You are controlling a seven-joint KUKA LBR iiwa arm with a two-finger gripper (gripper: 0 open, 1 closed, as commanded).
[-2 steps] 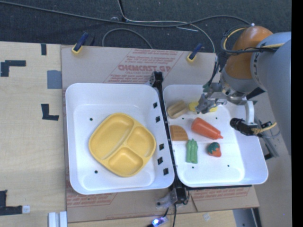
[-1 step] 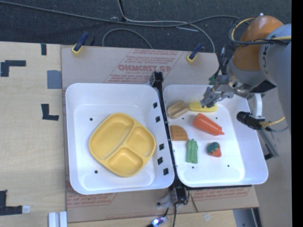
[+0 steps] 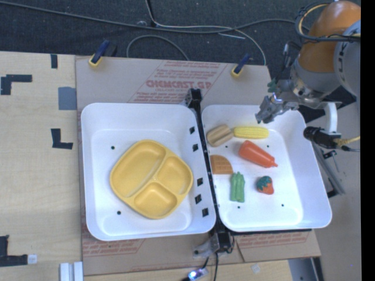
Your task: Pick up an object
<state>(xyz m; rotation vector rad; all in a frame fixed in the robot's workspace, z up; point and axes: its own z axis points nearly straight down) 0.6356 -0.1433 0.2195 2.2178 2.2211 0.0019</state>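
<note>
Camera view looks down at a slant on a desk [image 3: 35,174] carrying two shallow white bins side by side. The left bin [image 3: 96,157] sits at the center of the frame and holds a yellow divided plate [image 3: 151,178], lying flat and tilted a little. The right bin [image 3: 304,174] holds the small toy foods: a hot dog bun [image 3: 220,134] at its upper left, a corn cob [image 3: 251,133] just beside the bun to the right, an orange carrot [image 3: 256,154] below the corn, a slice of bread [image 3: 221,165] against the bin's left wall, a green vegetable [image 3: 237,187] under it, and a small red and green strawberry [image 3: 265,184] to the right of that. The pieces lie close but mostly apart; bun and corn nearly touch.

The arm [image 3: 325,51] comes in from the upper right of the frame. Its tool [image 3: 265,115] hangs over the upper edge of the right bin, just above and to the right of the corn cob. Nothing is seen between its tips, and whether they stand wide or narrow I cannot tell. Cables [image 3: 176,16] run across the dark floor at the top of the frame, and two yellow-and-blue clamps [image 3: 98,54] grip the cardboard sheet [image 3: 170,84] under the bins.
</note>
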